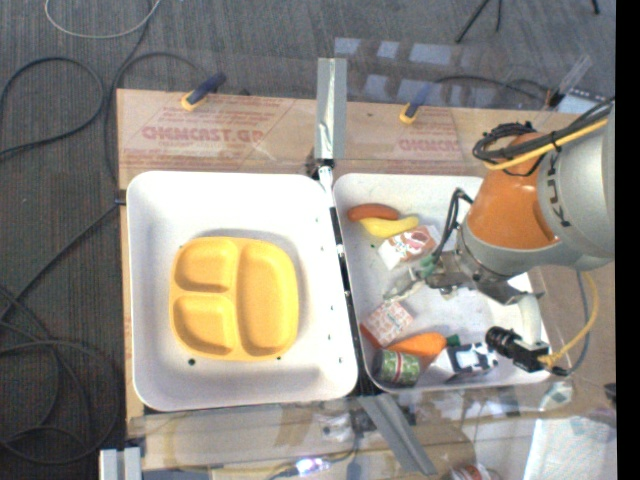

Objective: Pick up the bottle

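On the far left, resting flat near the middle of the left shallow white bin (150,203): a yellow plastic plate with three compartments (237,296), nothing else beside it. Across the divider, down the left side of the right shallow white bin (435,193): a red-and-white packet (387,320), then a green can with a red label (398,368) on its side at the front corner, touched by an orange carrot-shaped toy (426,345). Toward the back: an orange-red sausage-shaped toy (372,211) touching a yellow banana-shaped piece (390,226). Just below those: a pale whitish bottle with red print (410,245), lying tilted; named so by judgement only, outline hard to make out. Immediately right of it and slightly lower, hanging low over the bin floor: the two-finger gripper (432,273) under the orange-banded grey wrist. Cannot tell whether spread or pressed together; nothing visibly pinched. Looks like the approach step, grasp not yet made. Next move, as judged: shift a little toward the bottle, line up across its narrow width, descend, close, then lift straight up without dragging the banana piece or the packet along.
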You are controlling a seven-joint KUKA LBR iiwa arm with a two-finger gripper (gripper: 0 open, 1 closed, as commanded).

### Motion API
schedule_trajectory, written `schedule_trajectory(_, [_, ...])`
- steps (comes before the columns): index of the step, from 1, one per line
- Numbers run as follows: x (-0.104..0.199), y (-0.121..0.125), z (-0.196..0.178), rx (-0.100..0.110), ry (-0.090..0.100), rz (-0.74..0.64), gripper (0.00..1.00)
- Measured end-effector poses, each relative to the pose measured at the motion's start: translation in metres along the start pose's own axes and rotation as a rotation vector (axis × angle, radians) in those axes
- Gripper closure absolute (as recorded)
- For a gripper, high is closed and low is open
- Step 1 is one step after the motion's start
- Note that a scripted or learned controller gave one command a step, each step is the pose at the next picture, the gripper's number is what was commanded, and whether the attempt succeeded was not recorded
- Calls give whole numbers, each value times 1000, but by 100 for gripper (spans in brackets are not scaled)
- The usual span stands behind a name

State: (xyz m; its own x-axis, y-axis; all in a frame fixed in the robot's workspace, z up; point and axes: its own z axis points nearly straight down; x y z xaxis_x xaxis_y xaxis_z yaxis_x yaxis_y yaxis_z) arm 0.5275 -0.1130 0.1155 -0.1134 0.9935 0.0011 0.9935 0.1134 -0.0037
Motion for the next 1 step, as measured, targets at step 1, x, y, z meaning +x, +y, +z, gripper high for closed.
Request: schedule_trajectory(1, [37, 63, -68, -2, -2, 58, 0])
